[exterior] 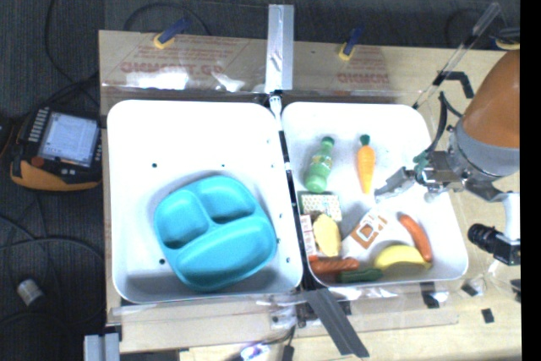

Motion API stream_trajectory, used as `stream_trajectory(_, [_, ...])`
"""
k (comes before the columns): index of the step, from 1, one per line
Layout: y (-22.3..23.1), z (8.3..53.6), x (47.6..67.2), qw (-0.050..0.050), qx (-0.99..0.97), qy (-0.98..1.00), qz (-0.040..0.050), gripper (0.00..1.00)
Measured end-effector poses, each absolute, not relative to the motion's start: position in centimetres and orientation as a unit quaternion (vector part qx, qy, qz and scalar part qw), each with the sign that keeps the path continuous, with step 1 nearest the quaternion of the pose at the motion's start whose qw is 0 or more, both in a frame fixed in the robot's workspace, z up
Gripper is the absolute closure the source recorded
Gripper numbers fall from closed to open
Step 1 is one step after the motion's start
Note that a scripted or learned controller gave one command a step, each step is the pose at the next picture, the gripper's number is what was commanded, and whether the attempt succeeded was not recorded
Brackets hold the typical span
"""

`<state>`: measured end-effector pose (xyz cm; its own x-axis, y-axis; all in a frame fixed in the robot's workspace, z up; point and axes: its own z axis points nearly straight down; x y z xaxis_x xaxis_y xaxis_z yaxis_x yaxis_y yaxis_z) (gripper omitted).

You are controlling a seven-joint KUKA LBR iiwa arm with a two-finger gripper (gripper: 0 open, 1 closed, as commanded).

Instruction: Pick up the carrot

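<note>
We find the carrot (365,167) lying in the far half of the right bin (423,121), its green top pointing to the far side and its orange tip toward us, on bare white floor with nothing touching it. It looks like a small plastic toy, so we judge it light, stiff and rather smooth; the thick upper body just below the green top seems the best place to close on, across its width, since the taper toward the tip could let it slip out. Just to its left stands out a green bottle (319,166), near but apart. Nearer to us lie a small carton (319,204), a yellow piece (326,235), a banana (400,256) and a red sausage (416,236). The gripper (397,180) hovers just right of the carrot, and we cannot tell its state from here. The left bin (135,131) carries a blue divided plate (215,230) on the desk (114,46).
</note>
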<state>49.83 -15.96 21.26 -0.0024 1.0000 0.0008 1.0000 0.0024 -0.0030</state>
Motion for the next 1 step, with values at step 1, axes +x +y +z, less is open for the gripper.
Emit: stream_trajectory(1, [-16.24, 10.67, 55.4, 0.001, -0.73, -0.684, 0.0017, 0.0])
